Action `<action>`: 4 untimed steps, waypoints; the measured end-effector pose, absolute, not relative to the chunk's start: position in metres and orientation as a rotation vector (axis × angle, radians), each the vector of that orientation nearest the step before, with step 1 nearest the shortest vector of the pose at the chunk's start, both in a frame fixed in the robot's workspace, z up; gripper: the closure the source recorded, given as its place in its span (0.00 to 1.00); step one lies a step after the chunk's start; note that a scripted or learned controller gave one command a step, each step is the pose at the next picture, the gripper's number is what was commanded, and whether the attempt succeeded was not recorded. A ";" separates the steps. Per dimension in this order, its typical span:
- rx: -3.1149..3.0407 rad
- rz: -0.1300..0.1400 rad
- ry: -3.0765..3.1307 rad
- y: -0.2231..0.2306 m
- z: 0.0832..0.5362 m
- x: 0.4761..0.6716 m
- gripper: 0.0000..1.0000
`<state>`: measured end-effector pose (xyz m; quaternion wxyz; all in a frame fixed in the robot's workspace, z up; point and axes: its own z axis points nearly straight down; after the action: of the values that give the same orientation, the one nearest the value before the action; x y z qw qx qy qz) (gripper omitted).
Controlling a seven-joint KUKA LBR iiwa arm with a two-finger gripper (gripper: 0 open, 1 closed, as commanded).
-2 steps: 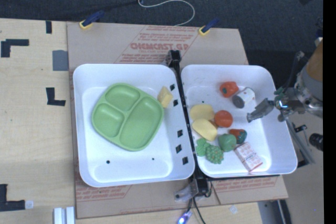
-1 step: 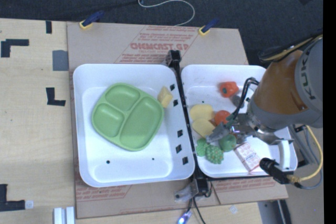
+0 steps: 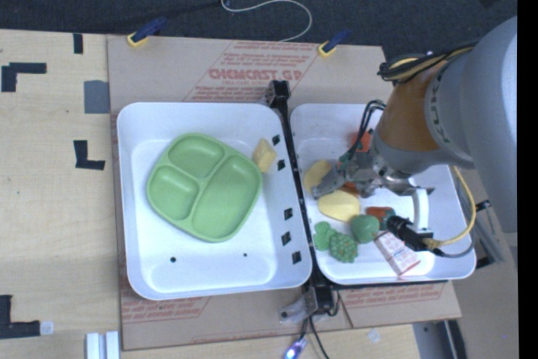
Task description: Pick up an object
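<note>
Left bin (image 3: 143, 265): a green divided plate (image 3: 204, 186) near its middle; a small pale yellow piece (image 3: 265, 154) just beside the plate's upper right edge.

Right bin (image 3: 454, 269): a yellow oval piece (image 3: 339, 207), a second yellow piece (image 3: 317, 174) above it, a green broccoli-like toy (image 3: 339, 245), a round green piece (image 3: 365, 226), a red-and-white box (image 3: 398, 253), and a small red item (image 3: 380, 213).

Gripper (image 3: 343, 179): low over the yellow pieces; the grey arm (image 3: 471, 105) reaches in from the right.
</note>
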<state>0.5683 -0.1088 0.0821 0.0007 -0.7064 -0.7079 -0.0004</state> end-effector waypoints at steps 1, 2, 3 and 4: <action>-2.219 0.002 -2.225 -0.094 0.084 0.571 0.00; -2.222 0.002 -2.220 -0.096 0.084 0.507 0.00; -2.217 -0.009 -2.234 -0.013 0.189 0.538 0.00; -2.214 0.009 -2.221 -0.016 0.191 0.534 1.00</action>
<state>0.5345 -0.0157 0.1911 0.0028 -0.7059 -0.7083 0.0028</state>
